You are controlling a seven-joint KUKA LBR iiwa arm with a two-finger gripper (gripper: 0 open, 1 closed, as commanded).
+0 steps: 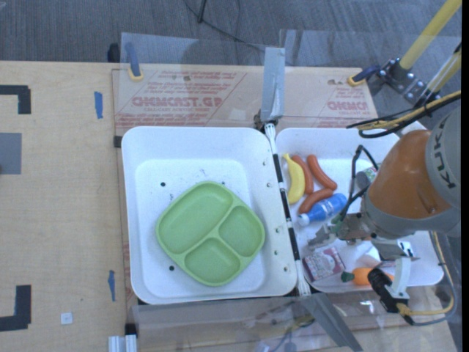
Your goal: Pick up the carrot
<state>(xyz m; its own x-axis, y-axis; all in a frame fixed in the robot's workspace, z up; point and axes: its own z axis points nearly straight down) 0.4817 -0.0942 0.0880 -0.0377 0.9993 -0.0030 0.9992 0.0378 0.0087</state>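
- Fingers' state cannot be told; gripper sits low over right bin.
- Carrot lies near bin's front, beside a packet.

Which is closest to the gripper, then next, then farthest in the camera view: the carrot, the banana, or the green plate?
From the gripper:
1. Carrot, just below it in the right bin.
2. Banana, up-left, at that bin's far end.
3. Green plate, farthest, over in the left bin.
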